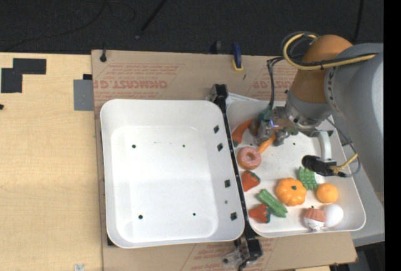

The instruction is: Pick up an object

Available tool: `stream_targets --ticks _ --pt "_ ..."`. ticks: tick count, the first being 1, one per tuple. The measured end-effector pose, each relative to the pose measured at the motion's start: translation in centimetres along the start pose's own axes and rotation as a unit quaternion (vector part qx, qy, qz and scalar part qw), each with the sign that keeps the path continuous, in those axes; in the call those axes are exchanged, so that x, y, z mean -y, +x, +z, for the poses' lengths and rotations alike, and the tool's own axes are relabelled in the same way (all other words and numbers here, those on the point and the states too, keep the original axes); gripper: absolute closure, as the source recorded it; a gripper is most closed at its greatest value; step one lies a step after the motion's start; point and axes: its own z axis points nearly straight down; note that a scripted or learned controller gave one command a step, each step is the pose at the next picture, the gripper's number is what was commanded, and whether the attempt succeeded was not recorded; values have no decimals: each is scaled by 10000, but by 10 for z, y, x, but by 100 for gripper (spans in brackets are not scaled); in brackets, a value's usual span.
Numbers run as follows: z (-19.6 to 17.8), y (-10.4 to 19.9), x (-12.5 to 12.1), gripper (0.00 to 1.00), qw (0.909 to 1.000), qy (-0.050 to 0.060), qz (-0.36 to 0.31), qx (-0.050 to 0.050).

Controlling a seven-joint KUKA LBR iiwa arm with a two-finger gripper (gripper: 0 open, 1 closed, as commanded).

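My gripper (271, 129) is low in the right bin (351, 216), near its far left part. A small orange carrot piece (265, 145) lies just below and in front of it, touching or nearly touching. A curved orange vegetable (240, 132) lies to the gripper's left by the bin's wall. A pink donut (249, 157) sits in front of that. Whether the gripper holds anything is hidden by its own body.
The right bin also holds a red pepper (250, 180), a green pod (272, 202), a red-and-green piece (259, 214), an orange pumpkin (291, 191), green broccoli (307, 177), an orange ball (326, 192) and a white-and-pink item (324, 217). The left bin (106, 157) adjoins it.
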Motion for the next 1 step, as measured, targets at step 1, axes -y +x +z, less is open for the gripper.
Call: stream_targets --ticks 1 --pt "-112 83 -5 100 9999 -166 -43 1"
